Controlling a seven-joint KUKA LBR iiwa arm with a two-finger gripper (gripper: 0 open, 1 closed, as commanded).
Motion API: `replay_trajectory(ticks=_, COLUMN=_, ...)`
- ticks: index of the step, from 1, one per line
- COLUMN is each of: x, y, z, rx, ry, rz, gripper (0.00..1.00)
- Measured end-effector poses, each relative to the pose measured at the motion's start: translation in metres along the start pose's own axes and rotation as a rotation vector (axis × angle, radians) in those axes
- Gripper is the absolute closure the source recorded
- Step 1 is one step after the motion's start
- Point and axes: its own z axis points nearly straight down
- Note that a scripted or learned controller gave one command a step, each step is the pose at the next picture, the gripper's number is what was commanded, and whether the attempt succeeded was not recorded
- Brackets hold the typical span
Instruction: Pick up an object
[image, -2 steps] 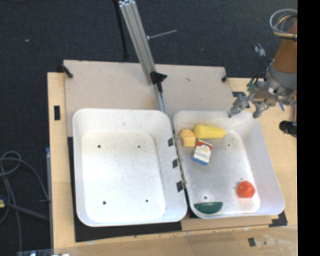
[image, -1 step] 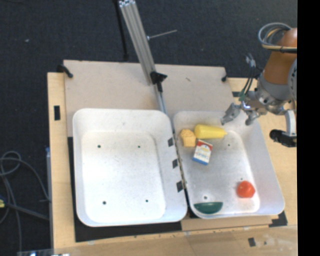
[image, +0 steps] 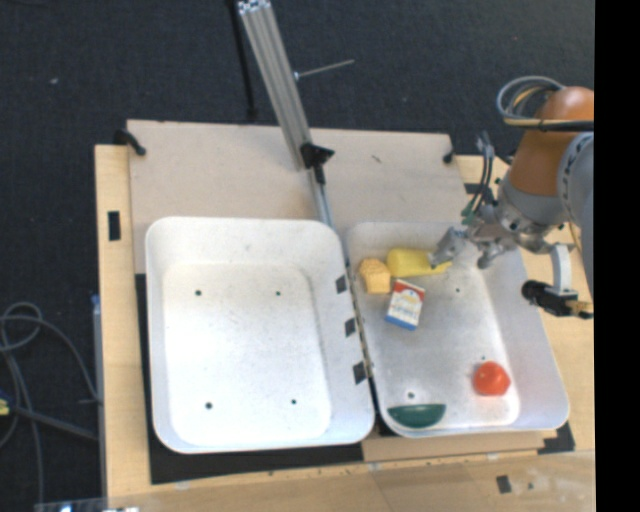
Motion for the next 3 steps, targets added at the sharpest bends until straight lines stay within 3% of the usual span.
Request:
replay_trajectory(ticks=1, x=-0.001, y=0.002, z=-0.014, rx=-0.008, ry=-0.002, rz=0.000, gripper=1.00)
replay_trajectory(ticks=2, x=-0.004, y=0.000, z=-0.080, rx=-0.010, ry=0.001, rz=0.002, gripper=1.00)
replay_trajectory(ticks=3, x=-0.005, y=0.001, z=-0.069, rx=-0.002, ry=0.002, rz=0.002, gripper=1.00)
